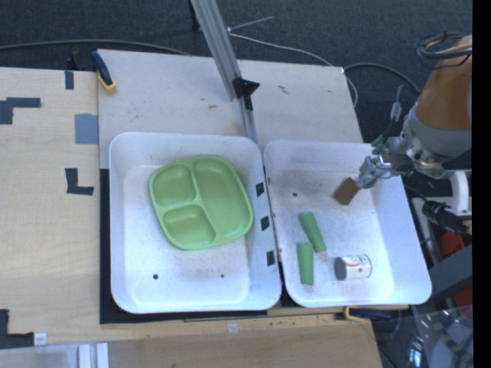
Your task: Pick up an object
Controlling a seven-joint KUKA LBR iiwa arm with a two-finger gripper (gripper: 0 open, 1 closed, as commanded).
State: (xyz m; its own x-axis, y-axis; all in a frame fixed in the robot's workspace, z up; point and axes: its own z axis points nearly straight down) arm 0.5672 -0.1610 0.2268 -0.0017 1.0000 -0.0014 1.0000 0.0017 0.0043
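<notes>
Our pincer (367, 176) hangs beside the brown block (346, 193), up from the two green cylinders (308, 245); we cannot tell whether it grips anything.

Slanted metal pole (219, 37), blue-yellow clamp (103, 70)

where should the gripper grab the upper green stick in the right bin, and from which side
Grip the upper green stick around its middle, coming straight down from above. It lies flat on the right bin floor, long axis running up-left to down-right, so close the fingers across its narrow width. The lower green stick lies close below, so stay off that end.
</notes>
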